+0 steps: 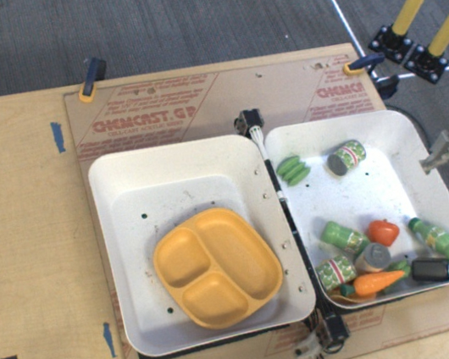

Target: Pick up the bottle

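Glossy white bin (388, 132), green bottle (438, 239)

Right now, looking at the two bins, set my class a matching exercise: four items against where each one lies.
Items:
1. yellow divided plate
2. green bottle
3. carrot
4. pea pods

Places:
A. right bin, near edge
B. left bin
C. right bin, far left corner
D. right bin, right side near the wall

Pairs: 1-B, 2-D, 3-A, 4-C
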Motion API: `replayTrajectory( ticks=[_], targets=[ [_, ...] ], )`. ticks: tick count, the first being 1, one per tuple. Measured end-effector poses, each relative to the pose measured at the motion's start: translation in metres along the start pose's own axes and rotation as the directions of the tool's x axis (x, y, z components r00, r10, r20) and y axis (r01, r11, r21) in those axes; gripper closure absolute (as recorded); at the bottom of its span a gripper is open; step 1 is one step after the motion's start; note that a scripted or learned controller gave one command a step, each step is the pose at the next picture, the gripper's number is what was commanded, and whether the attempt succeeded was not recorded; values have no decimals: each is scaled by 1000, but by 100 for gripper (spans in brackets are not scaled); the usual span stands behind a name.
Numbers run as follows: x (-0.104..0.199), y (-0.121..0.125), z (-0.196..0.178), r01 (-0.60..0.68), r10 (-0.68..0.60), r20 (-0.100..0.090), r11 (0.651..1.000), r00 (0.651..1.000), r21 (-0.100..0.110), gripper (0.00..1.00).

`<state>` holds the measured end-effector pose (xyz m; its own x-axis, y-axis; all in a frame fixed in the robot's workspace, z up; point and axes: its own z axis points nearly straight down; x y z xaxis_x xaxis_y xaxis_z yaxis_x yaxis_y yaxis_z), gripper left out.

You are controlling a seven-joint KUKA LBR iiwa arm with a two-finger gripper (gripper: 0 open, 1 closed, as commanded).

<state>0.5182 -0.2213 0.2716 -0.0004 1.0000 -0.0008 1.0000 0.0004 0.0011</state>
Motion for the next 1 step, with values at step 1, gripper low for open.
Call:
replayTrajectory(
  ticks=[1],
  targets=[
    [0, 1, -10, 1, -1, 1, 1000, 1000, -2, 100]
  ],
)
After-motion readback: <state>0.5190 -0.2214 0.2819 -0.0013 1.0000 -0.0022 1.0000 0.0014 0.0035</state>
